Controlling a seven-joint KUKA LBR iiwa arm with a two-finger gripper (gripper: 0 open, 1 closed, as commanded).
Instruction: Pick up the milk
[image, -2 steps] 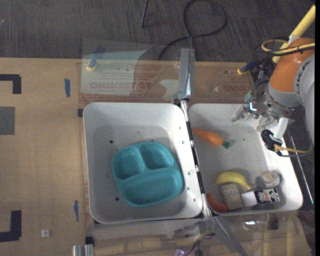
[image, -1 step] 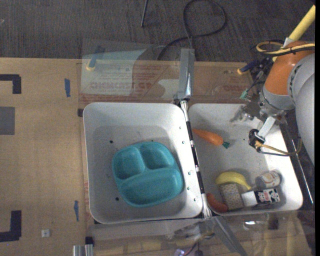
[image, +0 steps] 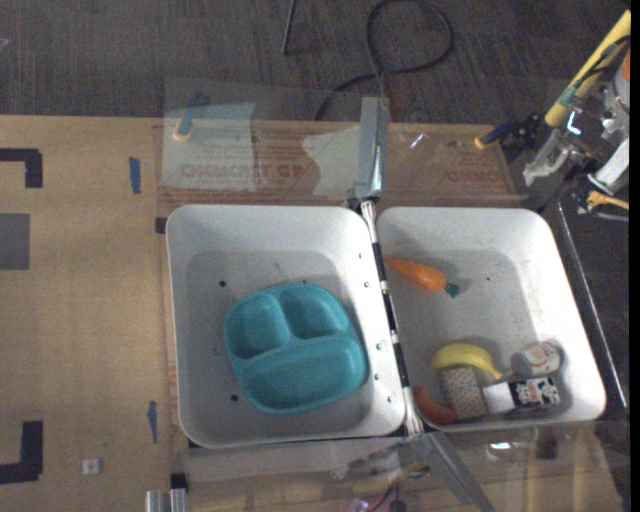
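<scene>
progress: not started, milk not yet grasped, whole pick left
milk (image: 533, 392): small carton, white with black cow patches, lying on its side
milk spot: near right corner of right bin (image: 560, 262), beside a grey can (image: 536, 358), near banana (image: 465, 357)
gripper (image: 590, 130): top right, off the bins, well apart from milk
jaws: cannot tell

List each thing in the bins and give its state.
Milk carton: on its side, right bin's near corner.
Can: tipped over, beside the carton.
Banana: lying flat.
Carrot: lying flat, apart.
Teal plate: right side up, left bin.
</scene>
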